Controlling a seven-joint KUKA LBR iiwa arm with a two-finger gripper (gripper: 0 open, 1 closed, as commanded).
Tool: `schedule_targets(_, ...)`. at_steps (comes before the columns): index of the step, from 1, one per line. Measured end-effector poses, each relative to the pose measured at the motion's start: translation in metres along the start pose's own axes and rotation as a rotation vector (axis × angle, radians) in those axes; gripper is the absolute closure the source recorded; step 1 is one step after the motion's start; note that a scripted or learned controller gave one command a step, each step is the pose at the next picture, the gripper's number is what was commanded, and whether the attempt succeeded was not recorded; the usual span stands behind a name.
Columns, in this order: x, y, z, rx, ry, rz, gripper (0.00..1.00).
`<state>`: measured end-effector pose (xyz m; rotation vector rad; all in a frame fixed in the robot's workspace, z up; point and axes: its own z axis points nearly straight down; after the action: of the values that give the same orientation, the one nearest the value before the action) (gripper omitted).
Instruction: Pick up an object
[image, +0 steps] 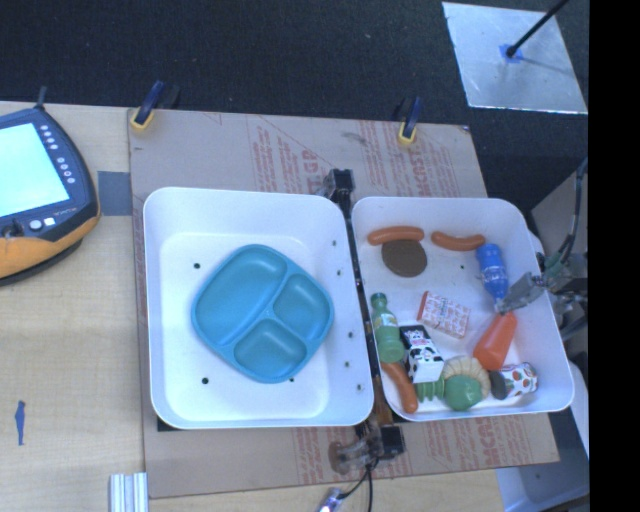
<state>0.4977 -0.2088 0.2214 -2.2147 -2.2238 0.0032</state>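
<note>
Gripper at right bin's right edge, finger state not discernible, nothing visibly held, just above orange carrot and beside blue bottle; remaining toy food across this bin; blue divided plate centred in left bin.

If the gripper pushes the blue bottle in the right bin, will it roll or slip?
The blue bottle lies on its side and looks round, so it would probably roll. Its smooth surface may slip between fingers. It seems small and likely light.
</note>
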Motion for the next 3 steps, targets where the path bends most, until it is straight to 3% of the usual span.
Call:
schedule_targets(1, 0.04, 0.047, 0.126, -0.007, -0.002, -0.001, 0.0)
schedule_targets(2, 0.064, 0.081, 0.126, -0.007, -0.003, -0.002, 0.0)
schedule_targets(3, 0.106, 0.155, 0.129, -0.001, 0.001, 0.0, 0.0)
